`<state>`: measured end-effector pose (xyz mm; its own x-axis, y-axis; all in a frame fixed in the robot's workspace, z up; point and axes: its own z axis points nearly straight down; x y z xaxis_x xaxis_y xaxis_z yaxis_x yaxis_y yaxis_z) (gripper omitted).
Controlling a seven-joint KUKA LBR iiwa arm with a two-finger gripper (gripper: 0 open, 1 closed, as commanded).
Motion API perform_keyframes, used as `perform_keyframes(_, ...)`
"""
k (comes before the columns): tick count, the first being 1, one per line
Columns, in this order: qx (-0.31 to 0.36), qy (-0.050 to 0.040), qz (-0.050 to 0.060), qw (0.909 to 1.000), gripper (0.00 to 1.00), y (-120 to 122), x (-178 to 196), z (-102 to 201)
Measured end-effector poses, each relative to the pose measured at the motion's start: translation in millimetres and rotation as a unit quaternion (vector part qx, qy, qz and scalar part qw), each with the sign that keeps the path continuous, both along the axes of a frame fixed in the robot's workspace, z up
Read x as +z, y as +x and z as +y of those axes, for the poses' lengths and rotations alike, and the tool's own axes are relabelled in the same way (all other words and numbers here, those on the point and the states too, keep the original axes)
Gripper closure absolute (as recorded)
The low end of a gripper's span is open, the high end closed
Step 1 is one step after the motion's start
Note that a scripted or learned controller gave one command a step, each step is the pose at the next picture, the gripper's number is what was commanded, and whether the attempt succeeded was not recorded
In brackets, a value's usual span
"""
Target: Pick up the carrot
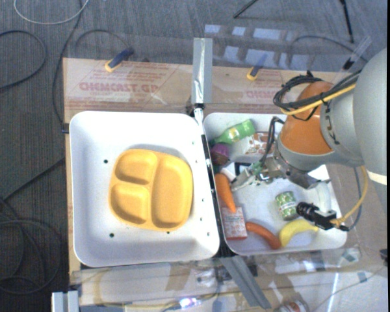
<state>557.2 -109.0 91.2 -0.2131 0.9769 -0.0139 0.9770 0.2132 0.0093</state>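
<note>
Carrot (225, 192) lies in right bin (325, 239) near banana (295, 231).

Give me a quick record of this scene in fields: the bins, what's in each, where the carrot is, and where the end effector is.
left bin: holds a yellow divided tray
right bin: holds carrot, green bottle, small can, banana, red sausage, other small items
carrot: lies along the right bin's left wall, nothing touching it from above
end effector: over the right bin's middle, right of the carrot
fingers: cannot tell whether open or shut
task status: carrot not picked up
</note>
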Motion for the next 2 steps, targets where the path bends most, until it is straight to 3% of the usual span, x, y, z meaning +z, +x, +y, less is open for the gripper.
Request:
perform_keyframes(1,0.0,0.0001,0.0,1.0,0.0,0,0,0)
perform_keyframes(2,-0.017,0.003,-0.002,0.9998,0.0,-34,0,1)
